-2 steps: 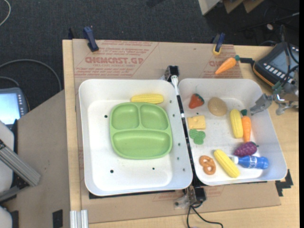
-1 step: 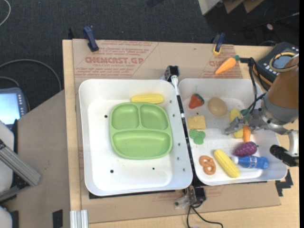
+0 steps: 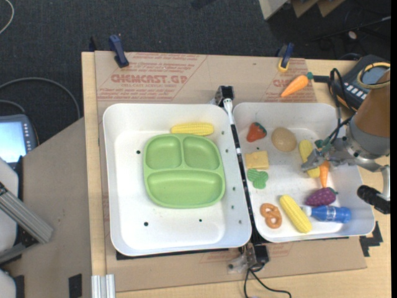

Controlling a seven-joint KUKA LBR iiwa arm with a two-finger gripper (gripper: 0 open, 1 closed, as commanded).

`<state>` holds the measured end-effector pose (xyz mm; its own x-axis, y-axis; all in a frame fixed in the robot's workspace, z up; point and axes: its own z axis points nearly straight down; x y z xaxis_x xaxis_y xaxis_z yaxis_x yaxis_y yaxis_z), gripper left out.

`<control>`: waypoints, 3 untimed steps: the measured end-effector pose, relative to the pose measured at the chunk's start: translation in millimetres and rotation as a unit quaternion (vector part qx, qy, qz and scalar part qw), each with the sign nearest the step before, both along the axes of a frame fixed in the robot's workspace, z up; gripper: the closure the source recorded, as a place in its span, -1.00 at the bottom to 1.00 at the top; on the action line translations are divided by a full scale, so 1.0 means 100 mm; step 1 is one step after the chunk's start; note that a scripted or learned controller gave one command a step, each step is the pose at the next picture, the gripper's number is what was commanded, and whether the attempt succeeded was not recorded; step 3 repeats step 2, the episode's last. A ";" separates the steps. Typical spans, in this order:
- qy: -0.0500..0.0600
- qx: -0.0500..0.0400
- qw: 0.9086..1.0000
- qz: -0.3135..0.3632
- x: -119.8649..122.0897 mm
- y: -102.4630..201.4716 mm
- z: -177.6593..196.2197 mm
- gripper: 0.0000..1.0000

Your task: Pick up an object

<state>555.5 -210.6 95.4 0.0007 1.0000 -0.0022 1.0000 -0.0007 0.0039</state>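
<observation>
My gripper hangs low over the right bin, at its right side. It sits just above a small orange carrot and just right of a yellow piece. Nothing shows as held. Below the carrot lie purple grapes and a blue bottle. A strawberry, a tan potato, a cheese block, a green leafy piece, a pretzel and a corn cob fill the rest of that bin.
The left bin bears a green divided plate with a second corn cob behind it. A larger carrot lies on the cardboard behind the right bin. Blue clamps hold the board's far edge.
</observation>
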 end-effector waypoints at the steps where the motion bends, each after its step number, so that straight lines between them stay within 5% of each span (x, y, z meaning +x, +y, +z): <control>1: 0.002 0.002 1.000 0.005 0.69 0.80 -0.11 1.00; 2: -0.004 0.002 1.000 0.005 0.72 1.51 0.97 1.00; 3: -0.004 0.002 1.000 0.005 0.72 1.51 0.97 1.00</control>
